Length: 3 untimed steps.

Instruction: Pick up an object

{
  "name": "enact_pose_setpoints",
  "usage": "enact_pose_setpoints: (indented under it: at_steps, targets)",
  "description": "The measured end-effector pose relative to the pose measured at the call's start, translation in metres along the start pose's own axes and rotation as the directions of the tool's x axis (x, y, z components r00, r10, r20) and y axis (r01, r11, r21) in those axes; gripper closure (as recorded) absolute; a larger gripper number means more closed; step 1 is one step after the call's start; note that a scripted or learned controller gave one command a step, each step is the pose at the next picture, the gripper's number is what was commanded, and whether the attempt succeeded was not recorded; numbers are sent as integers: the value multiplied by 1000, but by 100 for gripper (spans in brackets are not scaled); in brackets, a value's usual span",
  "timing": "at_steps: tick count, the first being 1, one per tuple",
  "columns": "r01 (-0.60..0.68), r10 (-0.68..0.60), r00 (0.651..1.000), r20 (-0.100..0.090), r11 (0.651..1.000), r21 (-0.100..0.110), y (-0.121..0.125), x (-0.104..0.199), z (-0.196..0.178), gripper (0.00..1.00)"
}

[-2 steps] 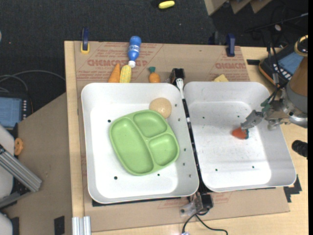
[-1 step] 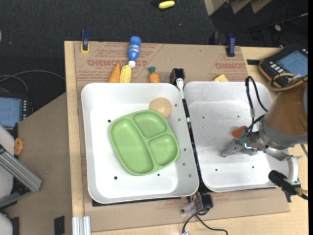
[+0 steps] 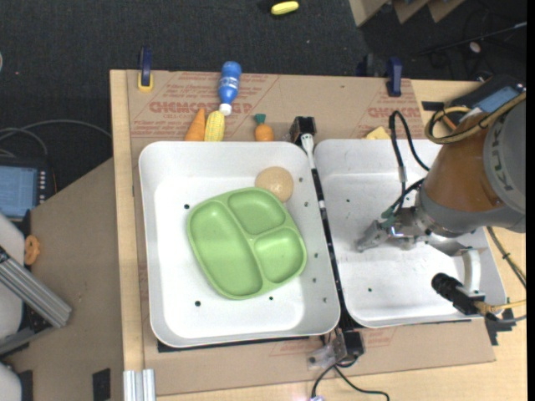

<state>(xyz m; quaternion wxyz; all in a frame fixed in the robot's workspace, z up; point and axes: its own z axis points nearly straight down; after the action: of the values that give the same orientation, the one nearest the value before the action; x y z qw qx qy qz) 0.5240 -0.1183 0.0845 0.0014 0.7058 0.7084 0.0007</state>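
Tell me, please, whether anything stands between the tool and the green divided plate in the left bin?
Yes: the tool sits low in the right bin, and the two bins' adjoining rims run between it and the green plate.

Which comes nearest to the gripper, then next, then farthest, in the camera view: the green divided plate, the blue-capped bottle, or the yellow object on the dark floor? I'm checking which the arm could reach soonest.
Measured from the gripper in the right bin:
1. Green divided plastic plate, in the left bin, nearest.
2. Blue-capped white bottle, on the cardboard behind the bins.
3. Small yellow object, on the dark floor beyond the bench, farthest.
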Motion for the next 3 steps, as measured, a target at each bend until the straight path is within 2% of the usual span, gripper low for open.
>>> enact_pose_setpoints:
  at_steps: [1,3]
  targets:
    - [-1,1,1000,1,1000,-3,63,0,0,0]
    - [-3,3,1000,-1,1000,2,60,-1,0,0]
